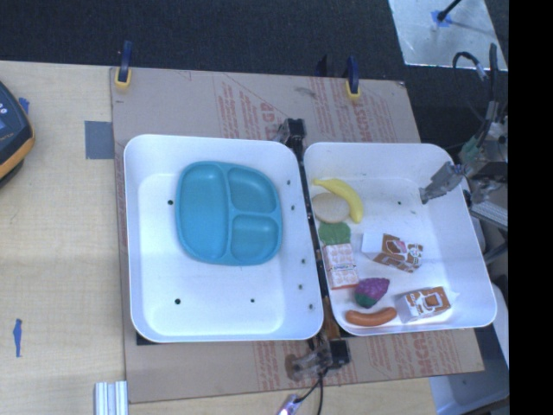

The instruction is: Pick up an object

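The right bin (432,223) holds several toy foods. A yellow banana (340,195) lies against a beige round piece (327,208), with a green piece (334,233) just below them. Lower down are a pink-and-white packet (340,265), a purple bunch of grapes (371,292) and an orange-red sausage (371,317). Two brown-and-white cartons (399,251) (423,303) lie toward the right. My gripper (438,185) comes in over the bin's upper right rim, apart from all the items, with nothing seen in it.
The left bin (155,258) holds a blue divided plate (229,213). Cardboard lies under both bins, clamped at the back. A yellow-and-black device (10,132) sits at the far left of the bench. The arm's hardware crowds the right edge.
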You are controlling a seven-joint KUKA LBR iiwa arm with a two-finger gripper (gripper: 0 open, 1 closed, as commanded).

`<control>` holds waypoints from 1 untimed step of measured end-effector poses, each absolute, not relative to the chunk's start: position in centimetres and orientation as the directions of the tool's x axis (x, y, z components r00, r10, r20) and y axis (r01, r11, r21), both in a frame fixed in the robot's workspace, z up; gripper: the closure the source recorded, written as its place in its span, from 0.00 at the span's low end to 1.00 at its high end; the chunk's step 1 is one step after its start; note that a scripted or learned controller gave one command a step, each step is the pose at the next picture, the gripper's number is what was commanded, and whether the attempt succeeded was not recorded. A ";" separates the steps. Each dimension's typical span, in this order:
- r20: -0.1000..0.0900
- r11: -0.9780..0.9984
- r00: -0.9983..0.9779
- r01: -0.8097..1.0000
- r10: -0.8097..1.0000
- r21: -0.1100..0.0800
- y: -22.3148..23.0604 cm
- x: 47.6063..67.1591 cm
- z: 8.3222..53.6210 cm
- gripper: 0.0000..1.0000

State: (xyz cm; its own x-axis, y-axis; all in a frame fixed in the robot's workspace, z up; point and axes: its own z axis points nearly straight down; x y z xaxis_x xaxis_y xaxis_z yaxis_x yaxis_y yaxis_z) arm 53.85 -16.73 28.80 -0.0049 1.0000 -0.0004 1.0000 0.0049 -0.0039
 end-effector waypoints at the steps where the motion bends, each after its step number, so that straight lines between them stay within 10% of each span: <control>1: 0.000 0.007 -0.007 1.000 1.000 -0.007 -9.3 54.0 14.8 0.00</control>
State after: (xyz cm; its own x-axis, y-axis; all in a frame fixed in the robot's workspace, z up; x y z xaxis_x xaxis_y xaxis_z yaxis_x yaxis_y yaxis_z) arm 54.03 -9.32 14.79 -0.0066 1.0000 0.0002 1.0000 0.0066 -0.0074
